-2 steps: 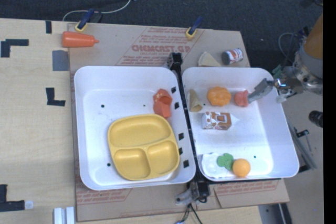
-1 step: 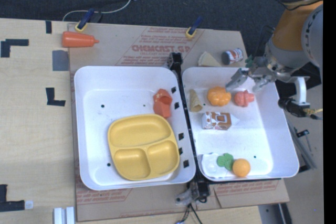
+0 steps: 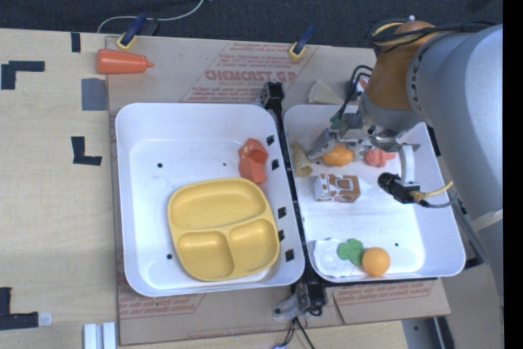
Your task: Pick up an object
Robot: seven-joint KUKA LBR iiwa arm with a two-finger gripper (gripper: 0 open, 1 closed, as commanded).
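Hovering over the right bin, the gripper, grip state indiscernible, touches an orange toy; cardboard reads "CHEMCAST GP".

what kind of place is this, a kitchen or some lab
Most likely a robot lab bench: a grey arm reaches over two white bins of toy food, with a clamped cardboard sheet beneath.

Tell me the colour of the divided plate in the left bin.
Yellow; the divided plate shows in the camera view.
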